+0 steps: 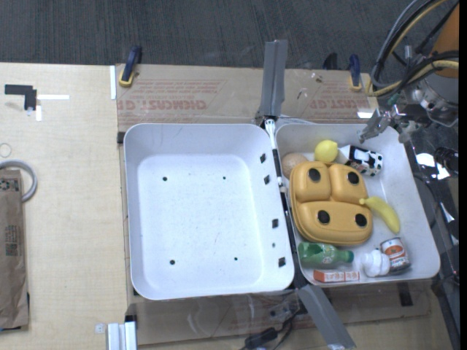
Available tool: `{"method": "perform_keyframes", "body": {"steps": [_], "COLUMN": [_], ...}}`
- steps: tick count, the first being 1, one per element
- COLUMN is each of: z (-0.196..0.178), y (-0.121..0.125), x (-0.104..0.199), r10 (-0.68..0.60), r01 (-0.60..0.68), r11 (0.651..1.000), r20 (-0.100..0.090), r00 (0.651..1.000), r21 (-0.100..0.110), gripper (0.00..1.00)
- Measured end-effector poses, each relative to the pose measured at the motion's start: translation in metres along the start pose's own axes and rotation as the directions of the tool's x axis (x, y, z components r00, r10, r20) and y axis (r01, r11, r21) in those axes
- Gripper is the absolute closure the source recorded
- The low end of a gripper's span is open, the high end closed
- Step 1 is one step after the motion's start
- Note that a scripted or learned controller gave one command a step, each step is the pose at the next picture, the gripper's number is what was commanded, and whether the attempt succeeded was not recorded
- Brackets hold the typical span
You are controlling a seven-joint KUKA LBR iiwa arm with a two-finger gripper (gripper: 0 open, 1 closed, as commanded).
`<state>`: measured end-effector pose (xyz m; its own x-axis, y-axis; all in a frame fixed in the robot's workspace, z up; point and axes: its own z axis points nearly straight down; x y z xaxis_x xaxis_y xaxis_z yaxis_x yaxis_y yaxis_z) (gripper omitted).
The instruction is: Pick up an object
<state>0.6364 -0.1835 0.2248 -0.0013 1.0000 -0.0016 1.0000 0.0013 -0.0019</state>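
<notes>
Here the arm reaches in at the far right corner of the table, its claw hanging over the far right corner of the right bin. The claw is too small and cluttered with cables to tell whether it is released or clenched; nothing can be seen between its tips.

The things to pick from all lie in the right bin. A large yellow toy with dark round holes fills the bin's middle. A lemon sits just beyond it toward the far edge, and a small black-and-white toy lies beside the lemon, nearest the claw. A pale round thing peeks out at the yellow toy's far left side. A banana rests against the toy's right side. Along the near edge lie a green bottle, a flat red-and-white packet, a white bottle and a small can with an orange label.

The left bin stands just beside the right one, their walls touching. A brown paper bag lies at the table's left edge.
</notes>
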Motion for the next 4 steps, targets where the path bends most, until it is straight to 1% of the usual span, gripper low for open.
{"method": "perform_keyframes", "body": {"steps": [1,2,3,4], "z": [0.061,0.124,0.113,0.031], "y": [-0.137,-0.116,-0.113,-0.061], "x": [0.024,-0.028,-0.032,0.016], "r10": [0.036,0.124,0.126,0.115], "r01": [-0.036,-0.124,-0.126,-0.115], "r11": [0.999,0.992,0.992,0.993], "r20": [-0.001,-0.009,0.002,0.000], "r00": [0.999,0.992,0.992,0.993], "r21": [0.002,-0.014,-0.027,-0.001], "gripper": [0.00,0.00,1.00,1.00]}}
